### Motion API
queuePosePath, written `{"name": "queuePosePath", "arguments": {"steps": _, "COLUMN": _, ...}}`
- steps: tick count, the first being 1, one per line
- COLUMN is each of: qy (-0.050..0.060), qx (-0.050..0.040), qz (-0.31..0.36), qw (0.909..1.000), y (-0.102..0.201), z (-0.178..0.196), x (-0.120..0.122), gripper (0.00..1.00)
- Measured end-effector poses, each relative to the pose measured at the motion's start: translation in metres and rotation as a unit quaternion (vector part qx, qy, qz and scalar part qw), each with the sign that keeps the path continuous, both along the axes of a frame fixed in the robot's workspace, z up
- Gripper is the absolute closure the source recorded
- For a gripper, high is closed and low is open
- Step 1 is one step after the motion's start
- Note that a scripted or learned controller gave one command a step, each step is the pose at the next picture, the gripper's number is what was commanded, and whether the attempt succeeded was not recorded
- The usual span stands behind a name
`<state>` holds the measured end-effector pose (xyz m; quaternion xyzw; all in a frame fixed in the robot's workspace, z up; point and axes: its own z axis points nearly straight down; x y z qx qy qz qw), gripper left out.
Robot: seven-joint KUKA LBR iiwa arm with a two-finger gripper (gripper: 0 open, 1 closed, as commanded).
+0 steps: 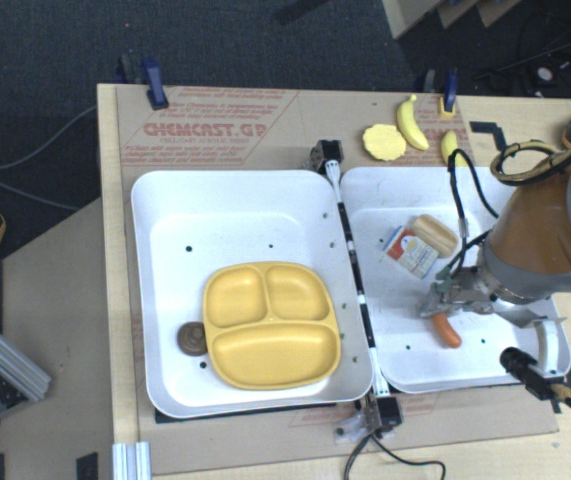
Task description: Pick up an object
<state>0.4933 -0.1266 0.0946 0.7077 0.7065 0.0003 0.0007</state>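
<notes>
Right bin (405,368): end effector (449,298) low over orange carrot (447,332).
Finger spread cannot be told. Packet (412,251) and bread (433,234) lie near; yellow tray (269,324) in left bin (165,268).

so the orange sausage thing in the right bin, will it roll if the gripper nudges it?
Probably: the orange sausage looks like a small rounded cylinder lying flat on the right bin, so a sideways push may roll it. Likely light. The gripper sits just above it.

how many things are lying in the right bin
2 that I can see: a small packet with a bread-like piece near the bin's middle, and an orange carrot-like stick lower down, just below the hand. The arm covers the bin's right side, so more may be hidden.
</notes>
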Motion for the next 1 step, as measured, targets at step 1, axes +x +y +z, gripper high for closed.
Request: {"name": "queuePosePath", "arguments": {"steps": 1, "qy": -0.005, "qx": 0.0005, "qz": 0.006, "qw": 1.0, "y": 0.1012, "z": 0.0953, "x": 0.0427, "gripper": 1.0}}
